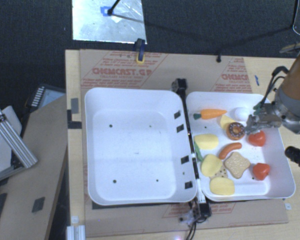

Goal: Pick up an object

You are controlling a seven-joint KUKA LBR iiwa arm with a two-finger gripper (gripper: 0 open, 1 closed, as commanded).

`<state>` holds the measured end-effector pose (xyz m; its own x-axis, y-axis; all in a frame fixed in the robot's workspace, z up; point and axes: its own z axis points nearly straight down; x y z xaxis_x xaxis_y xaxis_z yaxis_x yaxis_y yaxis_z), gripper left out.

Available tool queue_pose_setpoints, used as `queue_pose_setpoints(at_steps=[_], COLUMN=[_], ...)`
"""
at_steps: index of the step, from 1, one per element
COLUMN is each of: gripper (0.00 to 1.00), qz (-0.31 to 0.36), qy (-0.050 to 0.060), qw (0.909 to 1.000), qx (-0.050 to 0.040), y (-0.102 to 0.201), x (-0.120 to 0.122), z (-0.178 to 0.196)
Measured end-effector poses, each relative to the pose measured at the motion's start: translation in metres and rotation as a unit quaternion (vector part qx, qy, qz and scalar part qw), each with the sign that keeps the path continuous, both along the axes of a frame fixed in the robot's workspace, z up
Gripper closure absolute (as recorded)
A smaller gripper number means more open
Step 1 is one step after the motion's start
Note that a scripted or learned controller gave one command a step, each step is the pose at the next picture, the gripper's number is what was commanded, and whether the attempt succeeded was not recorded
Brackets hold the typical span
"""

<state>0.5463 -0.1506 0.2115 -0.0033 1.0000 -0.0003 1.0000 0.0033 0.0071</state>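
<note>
Dark carpet surrounds the worktop, on which two white bins sit side by side. At centre-left, the left bin has a bare floor. At lower right, the right bin holds toy food: a carrot, a white egg, a chocolate doughnut, a sausage, a slice of toast, yellow pieces and two red pieces. Reaching in from the frame's right edge, the tool sits low just beside the doughnut; whether its fingers are spread or closed, or grip anything, cannot be told.
</note>
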Motion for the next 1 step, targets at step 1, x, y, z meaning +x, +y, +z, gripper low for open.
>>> queue_pose_setpoints(at_steps=[1], gripper=[0.00], qz=[0.000], qy=[0.000], qw=[1.0000], qx=[0.0000], y=[0.0000], x=[-0.0001], z=[-0.0005])
